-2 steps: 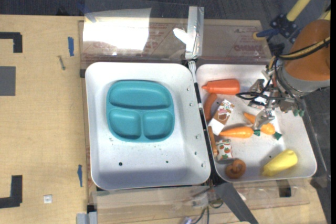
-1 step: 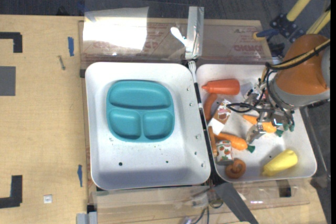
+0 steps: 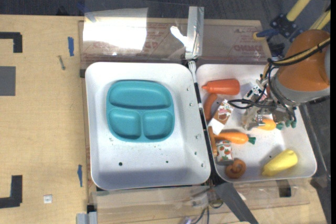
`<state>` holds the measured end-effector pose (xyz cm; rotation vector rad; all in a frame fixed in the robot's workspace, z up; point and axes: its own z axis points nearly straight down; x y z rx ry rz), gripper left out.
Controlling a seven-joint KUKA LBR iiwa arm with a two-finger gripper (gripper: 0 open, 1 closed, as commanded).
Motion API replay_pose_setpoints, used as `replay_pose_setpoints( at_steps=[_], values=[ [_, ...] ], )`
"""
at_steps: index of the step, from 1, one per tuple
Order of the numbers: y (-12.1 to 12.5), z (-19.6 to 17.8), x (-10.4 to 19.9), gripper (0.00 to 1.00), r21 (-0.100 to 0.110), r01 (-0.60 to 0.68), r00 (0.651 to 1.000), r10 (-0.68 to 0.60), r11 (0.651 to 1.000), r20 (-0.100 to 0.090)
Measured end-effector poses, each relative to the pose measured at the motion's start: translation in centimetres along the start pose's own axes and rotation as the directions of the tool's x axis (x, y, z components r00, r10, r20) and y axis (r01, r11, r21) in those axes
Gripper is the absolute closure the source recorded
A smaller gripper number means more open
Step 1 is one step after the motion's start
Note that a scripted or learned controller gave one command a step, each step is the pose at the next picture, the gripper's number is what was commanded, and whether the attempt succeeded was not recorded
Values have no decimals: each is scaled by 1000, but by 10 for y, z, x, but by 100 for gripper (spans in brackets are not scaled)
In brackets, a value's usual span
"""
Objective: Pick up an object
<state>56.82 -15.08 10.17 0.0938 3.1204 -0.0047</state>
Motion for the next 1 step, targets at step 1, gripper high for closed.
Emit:
replay_pose_setpoints(
  at_steps=[1],
  values=[
    [0, 1, 0, 0, 0, 0, 1000, 0, 1000, -1]
  ],
)
